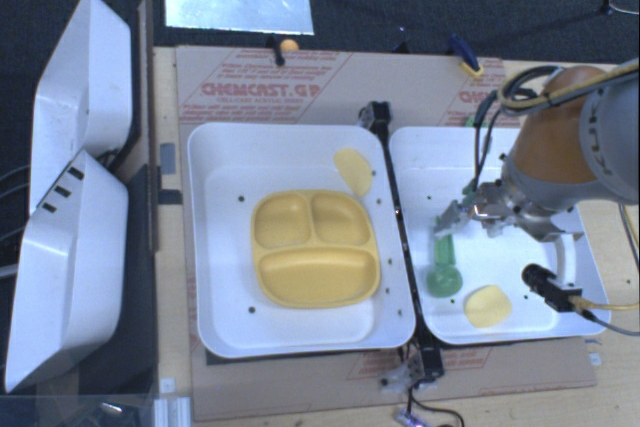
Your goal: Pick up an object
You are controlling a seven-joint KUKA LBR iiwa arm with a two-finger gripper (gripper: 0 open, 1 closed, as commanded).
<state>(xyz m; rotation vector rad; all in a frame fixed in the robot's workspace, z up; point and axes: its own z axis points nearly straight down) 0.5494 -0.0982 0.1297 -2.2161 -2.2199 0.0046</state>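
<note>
Beside the yellow piece, my gripper, fingers spread, hovers over the green tool; light, rigid, I'd grab its handle.

Yellow tray, green utensil, white bins, orange-banded grey arm

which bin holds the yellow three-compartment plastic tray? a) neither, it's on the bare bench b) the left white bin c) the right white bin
b) the yellow three-compartment plastic tray lies flat in the left white bin, with a small pale yellow oval piece near that bin's upper right corner.
</note>
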